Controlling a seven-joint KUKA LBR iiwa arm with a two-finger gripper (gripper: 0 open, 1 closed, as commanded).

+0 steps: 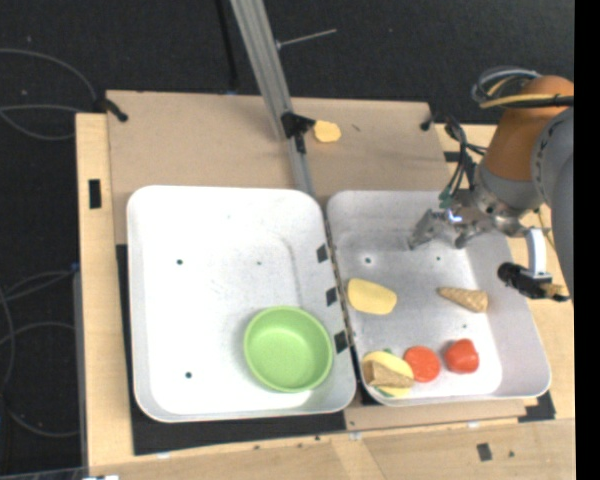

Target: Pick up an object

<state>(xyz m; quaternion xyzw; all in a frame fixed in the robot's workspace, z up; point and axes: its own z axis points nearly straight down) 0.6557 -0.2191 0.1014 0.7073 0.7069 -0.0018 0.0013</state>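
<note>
A lime-green bowl (288,348) sits in a white bin (180,238); two red tomatoes (421,363) and a yellow potato (371,296) lie on speckled white.

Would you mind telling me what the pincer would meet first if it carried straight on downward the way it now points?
Most likely bare floor of the right bin. The pincer hangs over the bin's upper part, and the nearest items, the yellow piece and the tan cone, lie lower in the view. Depth is hard to judge here.
</note>
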